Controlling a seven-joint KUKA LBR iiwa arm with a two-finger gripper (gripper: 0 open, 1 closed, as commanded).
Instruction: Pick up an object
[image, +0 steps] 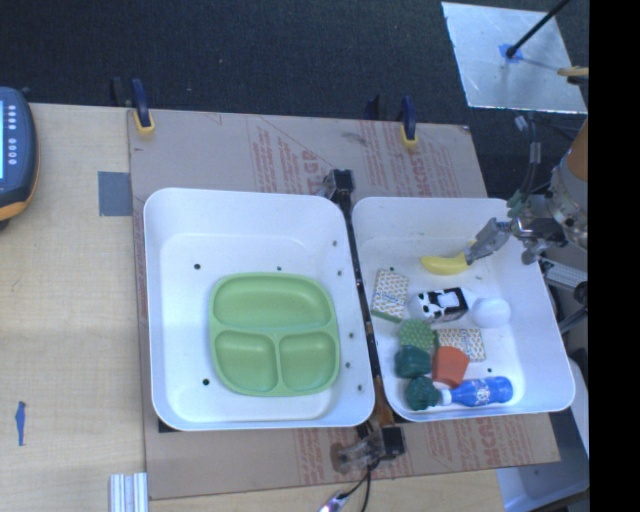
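Observation:
In the camera view the right bin (520, 225) holds several small objects. A yellow banana (445, 264) lies near its middle back. Below the banana sit a black-and-white toy (441, 302) and a white ball (490, 312). Toward the front lie a light green lump (417, 333), a dark green piece (411, 362), an orange-red block (450, 366) and a blue bottle (482, 392). My gripper (487, 241) reaches in from the right and hovers just right of and above the banana's end. Nothing visibly hangs from it.
The left bin (175, 240) bears a green divided plate (272, 333). Two patterned cards (390, 293) (462, 343) lie flat in the right bin. Another dark green piece (420, 395) rests by the bottle. A blue device (15, 150) sits on the bench's far left.

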